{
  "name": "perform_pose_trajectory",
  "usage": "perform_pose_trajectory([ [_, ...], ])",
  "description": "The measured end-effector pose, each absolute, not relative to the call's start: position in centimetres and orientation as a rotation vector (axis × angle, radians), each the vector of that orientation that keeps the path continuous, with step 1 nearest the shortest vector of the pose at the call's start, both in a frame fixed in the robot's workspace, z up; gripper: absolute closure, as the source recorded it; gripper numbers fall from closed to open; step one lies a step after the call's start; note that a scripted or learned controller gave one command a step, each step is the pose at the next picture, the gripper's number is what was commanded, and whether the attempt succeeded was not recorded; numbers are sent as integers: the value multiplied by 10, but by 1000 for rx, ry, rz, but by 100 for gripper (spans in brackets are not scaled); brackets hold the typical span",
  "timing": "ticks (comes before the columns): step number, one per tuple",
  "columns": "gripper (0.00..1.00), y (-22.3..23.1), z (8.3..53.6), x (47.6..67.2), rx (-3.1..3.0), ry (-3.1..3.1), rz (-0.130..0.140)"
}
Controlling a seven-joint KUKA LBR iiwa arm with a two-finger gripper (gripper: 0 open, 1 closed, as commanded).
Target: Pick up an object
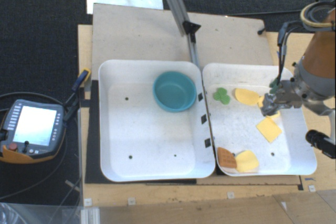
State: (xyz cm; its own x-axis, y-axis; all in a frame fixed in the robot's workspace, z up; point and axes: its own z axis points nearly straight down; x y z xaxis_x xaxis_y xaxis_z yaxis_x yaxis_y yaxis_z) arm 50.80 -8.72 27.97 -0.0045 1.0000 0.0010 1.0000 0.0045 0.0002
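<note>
I have the gripper [269, 105] low in the right bin [294, 168], between the yellow oval piece [247, 96] just left and the yellow square slice [269, 129] just below it, nearest choices both.

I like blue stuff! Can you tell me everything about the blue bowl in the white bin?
The teal-blue bowl is round, smooth and looks like plastic. It stands upright with its open side up, and nothing shows inside it. It sits on the floor of the left white bin, toward the far right corner, near the wall shared with the other bin. Nothing else touches it.
</note>
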Motion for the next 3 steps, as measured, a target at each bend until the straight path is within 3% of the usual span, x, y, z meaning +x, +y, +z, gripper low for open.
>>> perform_pose_trajectory([
  [2,100,-1,267,519,-2216,-2226,-1],
  [3,100,50,254,511,-2215,-2226,-1],
])
